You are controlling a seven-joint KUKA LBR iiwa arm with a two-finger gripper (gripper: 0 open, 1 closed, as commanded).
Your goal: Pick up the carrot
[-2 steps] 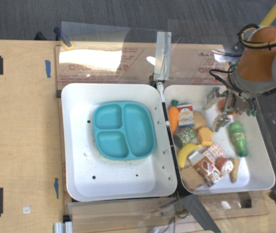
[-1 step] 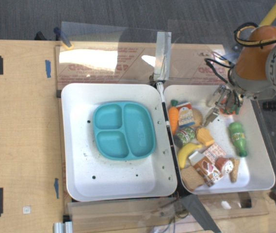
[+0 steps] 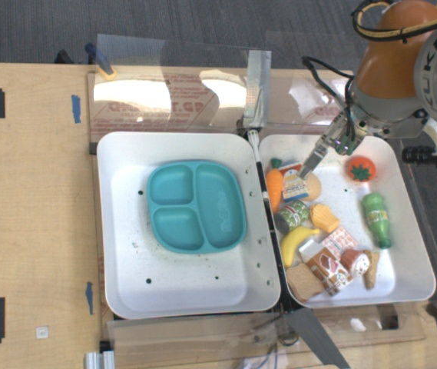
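1. Carrot (image 3: 275, 184) lies at the left edge of the right bin (image 3: 410, 206), against the wall shared with the left bin (image 3: 118, 206), with its green top pointing up-screen.
2. You see the gripper (image 3: 296, 177) slanted down just right of the carrot, tip nearly touching it; I judge this a grasp approach.
3. You cannot tell whether the tool is spread or pressed together, and nothing shows pinched.
4. Right of the carrot, the tomato (image 3: 361, 169) and green bottle (image 3: 376, 218) sit well apart; the banana (image 3: 295, 243) crowds below it, so expect tight clearance by the wall.
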